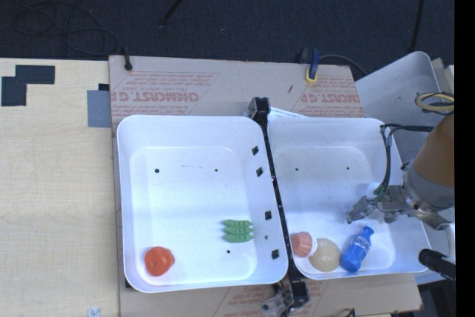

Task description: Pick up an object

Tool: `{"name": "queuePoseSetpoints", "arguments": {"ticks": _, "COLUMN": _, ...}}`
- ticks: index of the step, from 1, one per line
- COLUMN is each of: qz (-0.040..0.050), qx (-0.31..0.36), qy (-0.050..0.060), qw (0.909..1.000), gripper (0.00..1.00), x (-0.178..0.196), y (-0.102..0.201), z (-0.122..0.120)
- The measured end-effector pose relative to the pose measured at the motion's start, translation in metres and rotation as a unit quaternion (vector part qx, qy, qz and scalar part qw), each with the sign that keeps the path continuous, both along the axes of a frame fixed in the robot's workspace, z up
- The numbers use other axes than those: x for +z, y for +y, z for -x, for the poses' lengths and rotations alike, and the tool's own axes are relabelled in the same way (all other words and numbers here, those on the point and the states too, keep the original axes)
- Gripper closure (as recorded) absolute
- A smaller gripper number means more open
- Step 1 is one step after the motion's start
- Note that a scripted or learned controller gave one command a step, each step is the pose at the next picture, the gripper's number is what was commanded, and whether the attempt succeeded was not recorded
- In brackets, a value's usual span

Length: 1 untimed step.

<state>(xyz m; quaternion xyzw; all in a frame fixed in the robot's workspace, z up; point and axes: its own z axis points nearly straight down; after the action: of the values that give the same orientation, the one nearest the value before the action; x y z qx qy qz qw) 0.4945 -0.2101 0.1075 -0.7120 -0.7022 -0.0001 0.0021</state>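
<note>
Blue bottle [357, 249] just below gripper [364, 210]

Both bins, left [133, 159] and right [326, 131], look like smooth white plastic with a soft sheen. Under them lies matt brown cardboard [223, 85] with red print. The bench [52, 182] looks like pale, matt wood. The bottle [357, 249] is glossy blue plastic. The tool [371, 206] looks like dull grey metal. The orange ball [159, 260] looks smooth and matt.

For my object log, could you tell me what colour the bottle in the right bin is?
Blue: the bottle shows best in the camera view.
</note>
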Motion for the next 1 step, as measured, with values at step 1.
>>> {"name": "queuePoseSetpoints", "arguments": {"ticks": 1, "qz": 0.0, "qx": 0.0, "qy": 0.0, "qw": 1.0, "gripper": 0.0, "x": 0.0, "y": 0.0, "z": 0.0}}
